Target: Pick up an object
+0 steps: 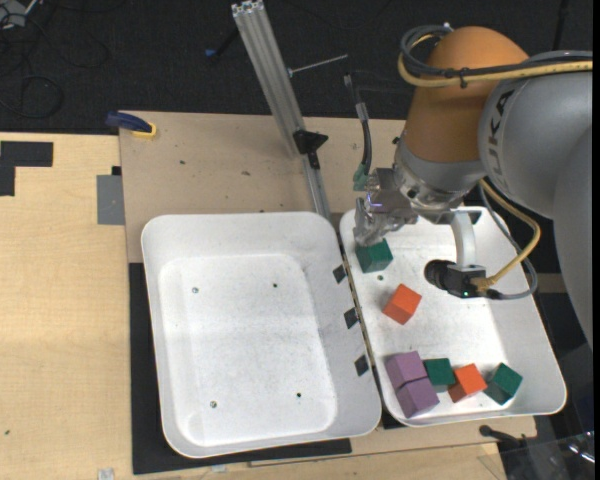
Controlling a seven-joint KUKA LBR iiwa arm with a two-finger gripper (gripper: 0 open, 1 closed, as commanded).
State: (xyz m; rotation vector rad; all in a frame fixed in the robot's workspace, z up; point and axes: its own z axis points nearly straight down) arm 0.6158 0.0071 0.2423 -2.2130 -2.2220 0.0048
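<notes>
Right now your tool (372,230) hangs low over the right bin (540,368), directly above a green cube (375,256) at the bin's near wall, apparently lined up to grasp it; whether it has closed is impossible to tell.

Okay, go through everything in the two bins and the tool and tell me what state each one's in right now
tool: low over the right bin's upper left corner, at the green block
green block: directly under the tool
orange block: loose mid-bin, tilted
purple blocks: two, touching
right bin: holds all the blocks
left bin: flat on the bench
</notes>
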